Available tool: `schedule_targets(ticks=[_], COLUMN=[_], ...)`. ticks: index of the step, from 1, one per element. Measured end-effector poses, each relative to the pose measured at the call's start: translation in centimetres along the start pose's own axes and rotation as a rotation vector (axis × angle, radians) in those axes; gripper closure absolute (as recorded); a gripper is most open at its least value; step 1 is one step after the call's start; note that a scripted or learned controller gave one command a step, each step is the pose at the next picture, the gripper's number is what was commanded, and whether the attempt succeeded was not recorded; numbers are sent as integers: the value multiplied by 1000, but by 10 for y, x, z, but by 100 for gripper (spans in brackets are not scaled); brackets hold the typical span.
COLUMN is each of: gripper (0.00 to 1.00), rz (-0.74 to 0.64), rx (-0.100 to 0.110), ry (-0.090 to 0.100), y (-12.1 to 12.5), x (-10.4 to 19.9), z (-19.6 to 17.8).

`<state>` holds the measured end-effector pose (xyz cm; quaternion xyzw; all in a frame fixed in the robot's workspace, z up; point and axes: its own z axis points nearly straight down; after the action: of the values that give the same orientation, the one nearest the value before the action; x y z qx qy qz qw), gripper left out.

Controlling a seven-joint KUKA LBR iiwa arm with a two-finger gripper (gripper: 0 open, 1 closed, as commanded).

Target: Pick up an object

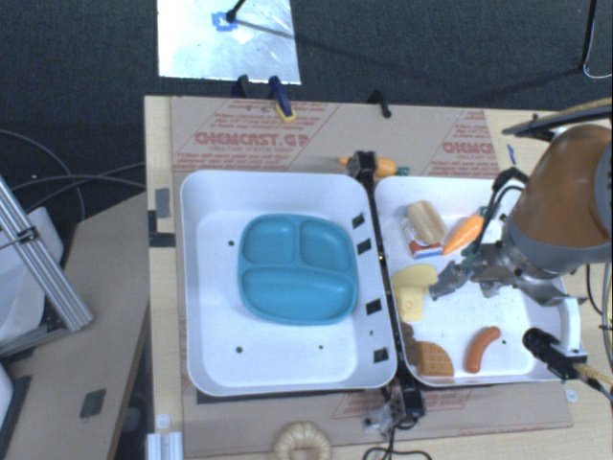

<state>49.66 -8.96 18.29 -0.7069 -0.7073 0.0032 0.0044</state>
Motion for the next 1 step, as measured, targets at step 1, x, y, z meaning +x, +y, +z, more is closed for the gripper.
schedule_targets(ticks=[1], gripper=[0], rz=[-2], rx=[-11], ry=[-1], y=[3], x=[0], z=[-5])
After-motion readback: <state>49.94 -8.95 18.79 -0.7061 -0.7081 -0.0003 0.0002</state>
